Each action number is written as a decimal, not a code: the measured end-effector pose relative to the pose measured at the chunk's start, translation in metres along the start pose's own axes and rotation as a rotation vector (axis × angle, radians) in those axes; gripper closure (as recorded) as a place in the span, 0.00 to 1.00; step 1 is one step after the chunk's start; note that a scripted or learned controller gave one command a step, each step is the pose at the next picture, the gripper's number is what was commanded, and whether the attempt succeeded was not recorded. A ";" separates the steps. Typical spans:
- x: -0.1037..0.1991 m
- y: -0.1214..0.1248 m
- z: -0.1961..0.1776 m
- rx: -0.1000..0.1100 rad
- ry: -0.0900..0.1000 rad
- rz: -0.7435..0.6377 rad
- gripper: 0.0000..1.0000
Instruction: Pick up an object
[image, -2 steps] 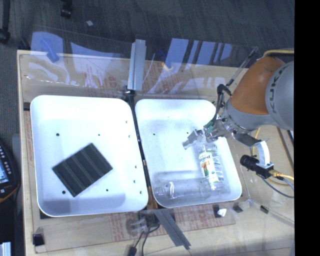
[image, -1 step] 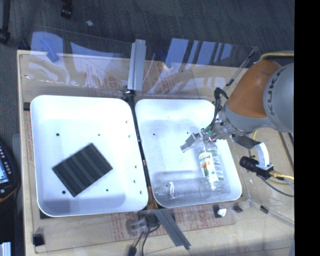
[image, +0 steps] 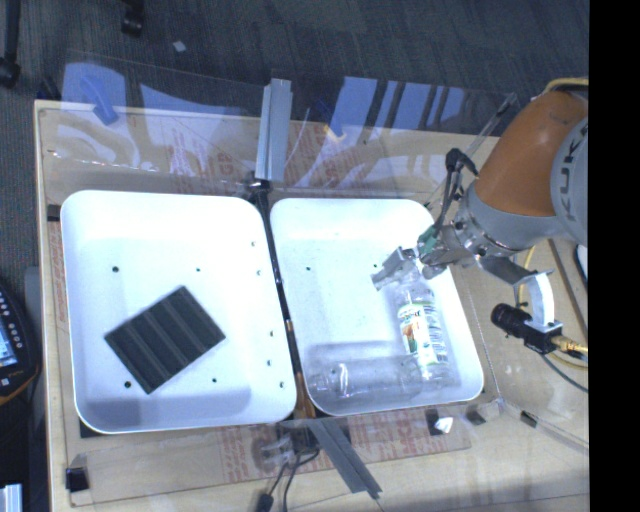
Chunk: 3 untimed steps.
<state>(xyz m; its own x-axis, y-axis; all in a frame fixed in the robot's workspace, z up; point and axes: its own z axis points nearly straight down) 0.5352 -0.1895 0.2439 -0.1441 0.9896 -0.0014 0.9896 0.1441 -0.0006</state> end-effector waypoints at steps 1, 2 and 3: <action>-0.022 0.021 0.049 0.005 0.003 -0.045 0.00; -0.022 0.017 0.080 0.004 0.002 -0.069 0.00; -0.021 -0.008 0.025 0.001 0.000 0.054 0.00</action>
<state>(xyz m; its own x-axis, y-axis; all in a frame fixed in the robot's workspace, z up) 0.5299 -0.2113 0.2188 -0.0903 0.9959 -0.0015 0.9959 0.0903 -0.0010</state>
